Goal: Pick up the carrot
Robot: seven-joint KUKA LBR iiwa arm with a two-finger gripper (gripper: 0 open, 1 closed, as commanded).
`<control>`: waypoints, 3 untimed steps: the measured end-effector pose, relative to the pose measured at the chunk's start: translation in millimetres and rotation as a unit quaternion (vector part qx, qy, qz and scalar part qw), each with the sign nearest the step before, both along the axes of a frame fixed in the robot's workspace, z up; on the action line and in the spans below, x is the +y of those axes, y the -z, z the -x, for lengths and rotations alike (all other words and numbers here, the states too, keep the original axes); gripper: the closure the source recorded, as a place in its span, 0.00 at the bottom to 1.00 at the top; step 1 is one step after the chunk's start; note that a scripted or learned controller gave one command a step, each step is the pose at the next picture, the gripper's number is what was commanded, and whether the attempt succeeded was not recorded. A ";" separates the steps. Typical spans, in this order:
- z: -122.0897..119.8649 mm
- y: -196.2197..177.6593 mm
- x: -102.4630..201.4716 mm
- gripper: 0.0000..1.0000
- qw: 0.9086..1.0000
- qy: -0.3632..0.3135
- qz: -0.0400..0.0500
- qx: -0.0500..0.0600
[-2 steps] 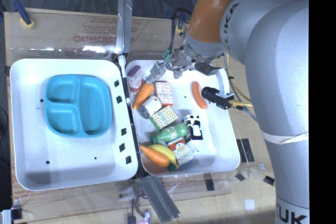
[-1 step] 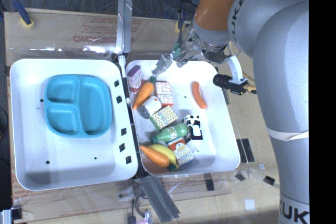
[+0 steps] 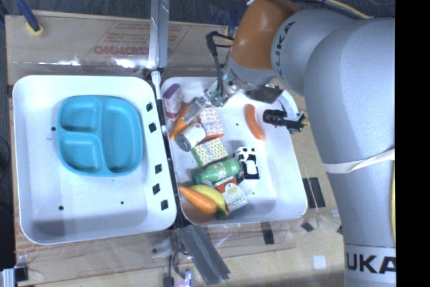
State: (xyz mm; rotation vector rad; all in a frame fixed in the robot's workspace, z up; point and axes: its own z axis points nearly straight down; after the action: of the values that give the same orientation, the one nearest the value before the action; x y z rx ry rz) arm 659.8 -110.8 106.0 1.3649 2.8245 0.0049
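Over on the right, the big grey arm [image 3: 336, 77] dominates, smooth and rounded, with a glossy orange band [image 3: 259, 27] above the wrist, and its bulk is cut off by the frame edge. Down on the bench [image 3: 80, 37], a pale brown board with red print, sit two shallow white bins with rounded corners. The left bin [image 3: 27, 144] carries a matte blue plate [image 3: 101, 134], moulded into three compartments.

The right bin [image 3: 285, 191] is crowded. A printed carton [image 3: 208, 150] lies mid-bin, with a glossy green bottle [image 3: 218, 171] on its side just below. A curved yellow banana [image 3: 213, 197] sits at the front, touching a plump orange tapered piece [image 3: 195, 198] that could be a second carrot. Off to the right, a smooth reddish sausage [image 3: 254, 121] lies apart from the pile. A small black-and-white thing [image 3: 250, 165] beside the bottle is too small to identify.

Now the carrot [image 3: 179, 127]: slim, bright orange, lying at a slant against the right bin's left wall. The gripper [image 3: 191, 112], grey and metallic, is right down at its upper end, covering part of it. Whether it is open or closed, I cannot tell, and nothing is visibly held. A small pinkish packet [image 3: 173, 101] above the carrot is hard to make out.
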 end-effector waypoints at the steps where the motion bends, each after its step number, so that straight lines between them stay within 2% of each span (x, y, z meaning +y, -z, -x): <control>1: 48.5 6.8 13.7 0.00 0.991 0.135 0.000 -0.008; 2: 5.4 10.6 7.4 0.00 0.998 0.064 0.002 0.012; 3: 4.7 1.4 0.4 1.00 0.998 0.064 0.008 0.011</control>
State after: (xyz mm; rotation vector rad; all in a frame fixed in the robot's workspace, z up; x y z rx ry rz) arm 655.1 -110.4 104.6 1.5502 2.7422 -0.0324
